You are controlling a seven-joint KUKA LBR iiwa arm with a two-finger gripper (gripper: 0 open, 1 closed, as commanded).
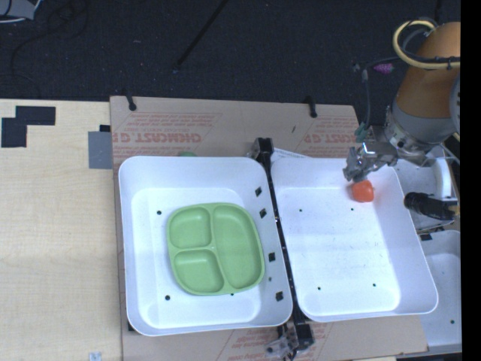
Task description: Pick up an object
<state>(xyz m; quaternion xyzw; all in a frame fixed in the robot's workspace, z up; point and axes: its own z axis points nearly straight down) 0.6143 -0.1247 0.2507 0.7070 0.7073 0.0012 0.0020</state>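
A small orange-red object point(363, 192) lies in the right bin point(338, 292), near its far right corner. My gripper point(358, 166) hangs just above and slightly left of it, at the bin's far edge. The object sits below the metal fingertips, not between them. A green three-compartment plate point(215, 247) rests in the middle of the left bin point(143, 194).
A black divider with clips point(272, 224) runs between the two bins. Cardboard point(225, 130) lies under and behind both bins. The arm's orange band and grey wrist point(425, 104) stand over the right bin's far right corner.
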